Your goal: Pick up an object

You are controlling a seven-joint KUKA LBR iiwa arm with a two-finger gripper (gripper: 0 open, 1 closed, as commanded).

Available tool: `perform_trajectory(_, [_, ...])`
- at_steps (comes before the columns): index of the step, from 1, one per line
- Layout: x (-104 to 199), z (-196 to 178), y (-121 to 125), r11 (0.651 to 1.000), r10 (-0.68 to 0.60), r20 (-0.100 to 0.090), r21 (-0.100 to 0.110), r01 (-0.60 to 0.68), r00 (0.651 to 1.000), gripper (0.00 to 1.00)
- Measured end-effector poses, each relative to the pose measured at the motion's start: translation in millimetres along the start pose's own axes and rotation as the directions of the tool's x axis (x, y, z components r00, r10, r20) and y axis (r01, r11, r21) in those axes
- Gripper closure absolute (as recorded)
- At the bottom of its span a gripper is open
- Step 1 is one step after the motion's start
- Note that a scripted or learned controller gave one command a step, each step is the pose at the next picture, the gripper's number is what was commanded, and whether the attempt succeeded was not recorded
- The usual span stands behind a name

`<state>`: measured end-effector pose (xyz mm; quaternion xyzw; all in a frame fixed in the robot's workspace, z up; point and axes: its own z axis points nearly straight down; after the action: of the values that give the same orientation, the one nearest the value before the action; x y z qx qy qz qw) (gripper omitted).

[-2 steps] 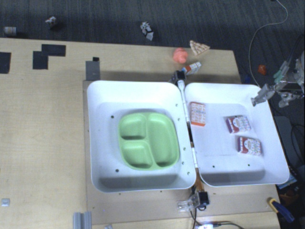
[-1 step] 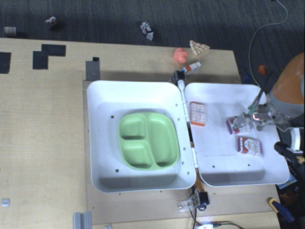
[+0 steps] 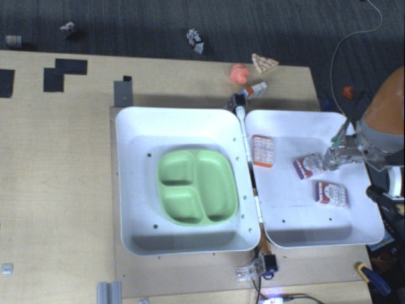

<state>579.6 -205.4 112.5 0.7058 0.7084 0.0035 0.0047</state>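
Two shallow white bins sit side by side. The right bin (image 3: pixel 297 223) holds three small flat packets, red and white. The pincer (image 3: pixel 330 160) is down on the middle packet (image 3: pixel 308 166), which looks crumpled; whether it grips it I cannot tell. One packet (image 3: pixel 331 193) lies just below the pincer, another (image 3: pixel 262 151) well to its left. Farther left, a smooth green three-compartment tray (image 3: pixel 197 185) rests in the left bin (image 3: pixel 136 170).

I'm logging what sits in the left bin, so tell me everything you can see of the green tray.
The green divided tray is pale green, looks like smooth plastic, and has rounded corners and three compartments: two on one side, one long one beside them. It lies flat and slightly turned on the floor of the left white bin, roughly centred, and nothing else touches it.
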Motion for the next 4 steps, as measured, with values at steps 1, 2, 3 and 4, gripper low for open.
perform_trajectory(1, [0, 0, 0, 1.000, 0.000, 0.000, 0.000, 0.000, 1.000, 0.00])
perform_trajectory(2, [73, 25, -60, 1.000, 0.000, -0.001, 0.004, 0.000, 1.000, 0.00])
perform_trajectory(3, [114, 24, -89, 1.000, 0.001, 0.002, -0.002, -0.001, 1.000, 0.00])
perform_trajectory(4, [114, 13, -87, 1.000, 0.000, 0.002, -0.008, 0.000, 1.000, 1.00])
